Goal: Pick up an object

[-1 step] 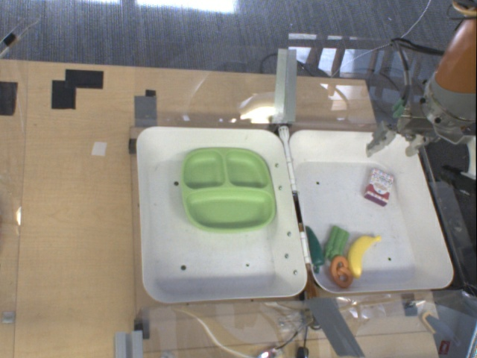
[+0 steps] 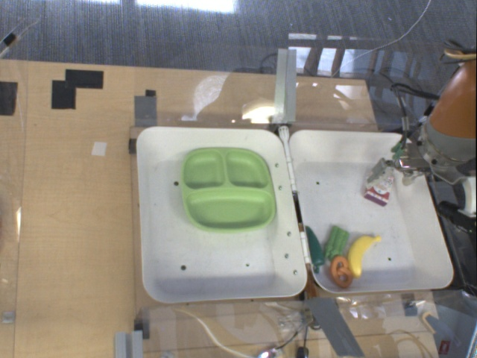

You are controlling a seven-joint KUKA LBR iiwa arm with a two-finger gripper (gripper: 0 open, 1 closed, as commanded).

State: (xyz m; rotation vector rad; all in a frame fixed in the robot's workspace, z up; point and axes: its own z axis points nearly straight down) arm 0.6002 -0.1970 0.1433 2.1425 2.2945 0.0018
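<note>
- The gripper [image 2: 385,171] hangs over the upper right part of the right bin [image 2: 328,155], reaching in from the right edge.
- A small packet [image 2: 378,192], white with a red stripe, sits right at the fingertips; the jaws look narrow around its top, but I cannot tell for sure whether they pinch it or merely touch it.
- Near the front of the same bin lie a banana [image 2: 363,250], a green vegetable [image 2: 335,241], a dark green piece [image 2: 314,249] and an orange-red piece [image 2: 342,271], bunched together and well apart from the gripper.
- The left bin [image 2: 160,222] holds a green divided plate [image 2: 227,189] with 3 sections.
- Risk: the packet looks thin and floppy, so a shallow pinch on 1 edge could let it slip out on lifting.
- Risk: it lies near the bin's right wall, so any sideways drift might snag it there.
</note>
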